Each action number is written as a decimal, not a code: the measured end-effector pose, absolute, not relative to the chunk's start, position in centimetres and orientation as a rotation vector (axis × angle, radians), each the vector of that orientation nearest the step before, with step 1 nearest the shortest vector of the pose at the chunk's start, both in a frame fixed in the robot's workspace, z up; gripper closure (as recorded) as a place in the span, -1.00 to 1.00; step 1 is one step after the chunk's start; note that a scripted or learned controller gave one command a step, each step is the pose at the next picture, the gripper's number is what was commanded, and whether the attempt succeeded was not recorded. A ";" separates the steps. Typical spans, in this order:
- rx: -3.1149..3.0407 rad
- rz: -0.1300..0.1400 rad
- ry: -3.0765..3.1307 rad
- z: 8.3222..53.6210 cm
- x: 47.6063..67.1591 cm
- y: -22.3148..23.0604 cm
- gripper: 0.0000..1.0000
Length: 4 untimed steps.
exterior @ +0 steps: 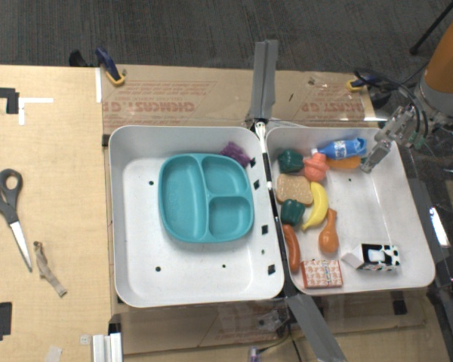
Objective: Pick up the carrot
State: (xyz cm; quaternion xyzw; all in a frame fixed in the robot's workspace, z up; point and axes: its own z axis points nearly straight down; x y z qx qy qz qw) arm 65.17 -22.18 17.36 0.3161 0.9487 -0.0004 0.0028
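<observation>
The carrot (328, 232) lies in the right bin (392, 225), near the bin's middle, its thick orange end toward the near side and its thin end pointing far. It sits just right of the banana (316, 206) and apart from the hot dog (291, 247) to its left. The end effector (370, 162) hangs over the far right part of the same bin, well apart from the carrot, which lies to its left and nearer. Its two grey fingers (378, 151) slant down toward the bin floor and hold nothing; how wide they stand cannot be told (they overlap from this angle). Just left of them lies a blue bottle (343, 148). Bread (294, 189) and two green pieces sit along the bin's left wall, and a red box (322, 273) and a black-and-white carton (379, 256) lie at the near side. The left bin (136, 262) carries a teal plate (207, 197). Scissors (7, 202) rest on the bench (45, 164) at far left.
</observation>
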 end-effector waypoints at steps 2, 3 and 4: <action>0.992 -0.001 2.976 17.3 65.2 -22.2 -1.00; 0.638 -0.001 3.072 10.0 65.2 -17.9 -1.00; 0.632 -0.003 3.066 11.1 65.4 -17.9 1.00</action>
